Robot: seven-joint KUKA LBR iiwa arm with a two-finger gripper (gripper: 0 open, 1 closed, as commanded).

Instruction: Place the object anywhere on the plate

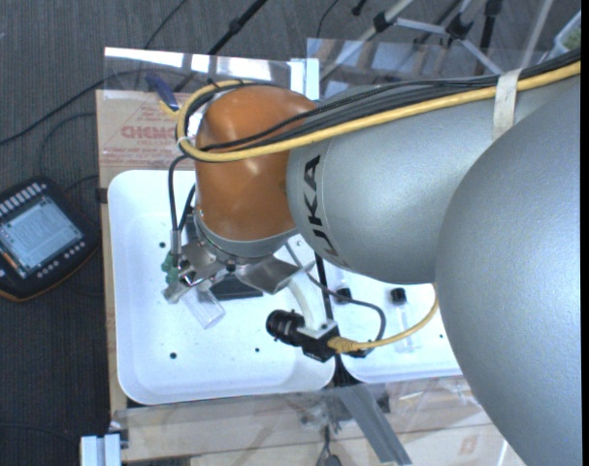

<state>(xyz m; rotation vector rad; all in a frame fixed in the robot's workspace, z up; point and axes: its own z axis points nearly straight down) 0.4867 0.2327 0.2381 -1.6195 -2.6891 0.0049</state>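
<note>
The arm (420, 221) is reaching low into the left bin (129, 357), and its fingers (192, 289) are hanging just above the white floor. The wrist is covering them, so whether they are parted or closed cannot be told. A small green piece (166, 268), probably the task's object, is sitting just beside the fingers on the side facing the pendant (32, 236). Whether it is being gripped or only touched is unclear. To do this step well, the program should be confirming a centred grip on that piece before lifting. It should then be rising straight, clear of the bin's rim, and lowering gently over the plate. The letters "UKA" are showing on the grey casing behind the fingers. Beyond them, red print beginning "CHEMO" is showing on the cardboard (139, 134).
</note>
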